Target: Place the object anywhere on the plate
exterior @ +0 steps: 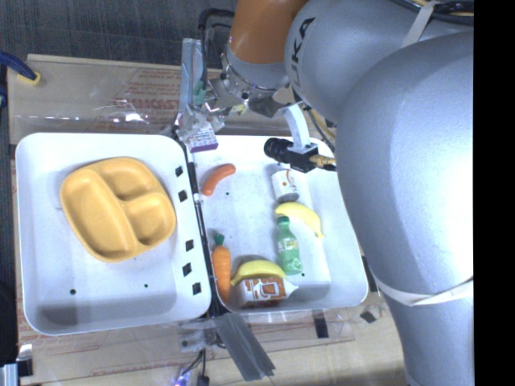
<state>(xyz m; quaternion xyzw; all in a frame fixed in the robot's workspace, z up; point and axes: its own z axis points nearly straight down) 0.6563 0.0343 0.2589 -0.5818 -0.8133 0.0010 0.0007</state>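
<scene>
Two bins sit on the worktop; the plate (pixel 118 207) lies in the left one. The sausage (pixel 217 178) rests at the right bin's back-left corner, long axis slanting up-right. The tool (pixel 198 123) hovers just behind it; I cannot tell its grip. Grasping comes next, needing descent.

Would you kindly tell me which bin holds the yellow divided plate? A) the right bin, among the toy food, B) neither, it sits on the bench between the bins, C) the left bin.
C: the yellow plate lies alone in the left bin, while the carrot, bananas and bottles lie in the right bin.
</scene>
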